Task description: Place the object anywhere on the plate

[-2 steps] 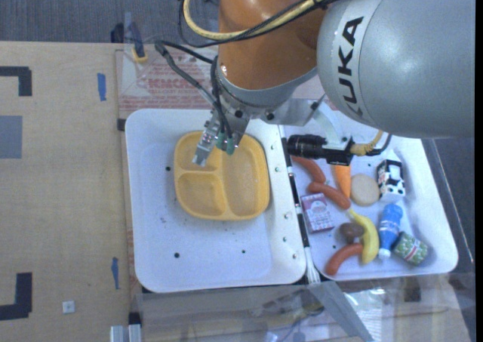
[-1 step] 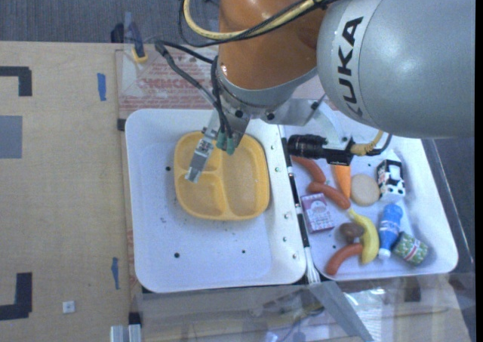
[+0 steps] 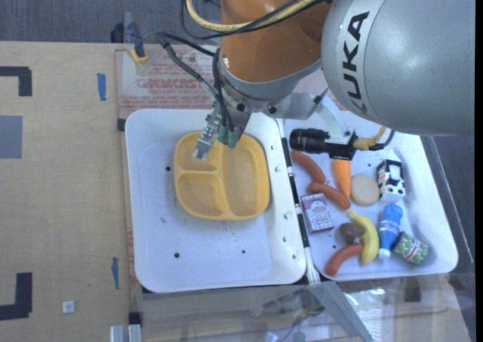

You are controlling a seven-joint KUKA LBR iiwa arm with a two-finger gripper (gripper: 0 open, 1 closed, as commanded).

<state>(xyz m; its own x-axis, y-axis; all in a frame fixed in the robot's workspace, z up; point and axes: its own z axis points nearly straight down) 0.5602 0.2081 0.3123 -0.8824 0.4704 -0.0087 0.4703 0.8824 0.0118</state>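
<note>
Two shallow white bins sit side by side on the counter [image 3: 60,182], a pale wooden top with strips of blue and black tape on it. The left bin [image 3: 151,242] carries a yellow plate [image 3: 234,182] with three compartments, one long one on its right side and two smaller ones on its left. The right bin [image 3: 441,204] is crowded with toy food and bits: sausages, a carrot, a banana [image 3: 368,236], a small blue bottle [image 3: 389,226], a green can, a red box [image 3: 318,212]. The grey and orange arm comes in from the right and leans over the divide, and its gripper [image 3: 215,137] hangs over the upper edge of the plate, tipped down and to the left. Something small and green [image 3: 228,137] sits right at the tip, over the top of the plate's long compartment; from where I stand I cannot tell whether that is a held object or part of the tool, and I cannot tell how the gripper is set. So the relation that matters reads like this to me: the plate lies directly below the gripper and stretches away toward the lower right, its long axis running roughly top to bottom in the view. If the green piece is the object, I judge that a short drop straight down would land it on the plate. The other candidates all lie well to the right, across the bin walls.
</note>
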